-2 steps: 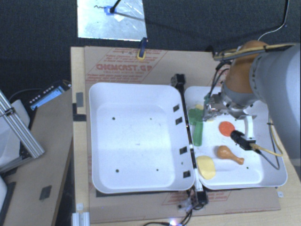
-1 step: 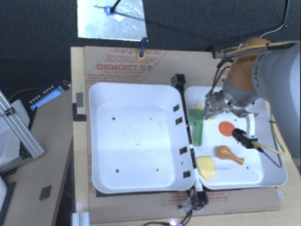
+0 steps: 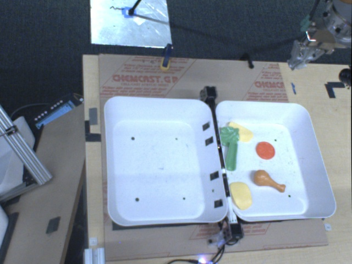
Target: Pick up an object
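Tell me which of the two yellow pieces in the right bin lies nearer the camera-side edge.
The yellow piece at the bin's lower left corner, below the drumstick. The other yellow piece sits higher up, touching the green toy.

Five toys point(image 3: 265, 150) lie in the right bin point(image 3: 308, 147), beside the left bin point(image 3: 159, 164).

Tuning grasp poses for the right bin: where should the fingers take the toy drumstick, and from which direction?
Probably top-down across the toy drumstick, on the narrow neck where the round end tapers into the thin end. It lies flat, thin end toward the lower right, apart from the red disc and the yellow piece, so both long sides look free. Close across the long axis.
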